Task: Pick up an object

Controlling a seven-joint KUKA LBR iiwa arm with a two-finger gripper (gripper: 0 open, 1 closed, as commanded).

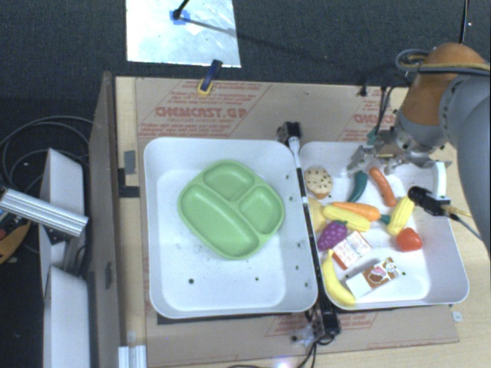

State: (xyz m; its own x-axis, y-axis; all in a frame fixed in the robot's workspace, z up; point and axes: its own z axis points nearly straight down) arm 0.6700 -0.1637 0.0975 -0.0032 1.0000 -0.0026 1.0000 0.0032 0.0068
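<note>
Over the right bin's (453, 282) back corner my gripper (377, 158) hangs with fingers spread and nothing between them, so I'd drop straight onto the orange toy sausage (382, 185) just below, staying off the corn (400, 215) beside it.

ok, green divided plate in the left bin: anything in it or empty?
Empty. The green divided plate lies flat in the left bin, all three compartments bare; the toy food sits in the right bin.
</note>
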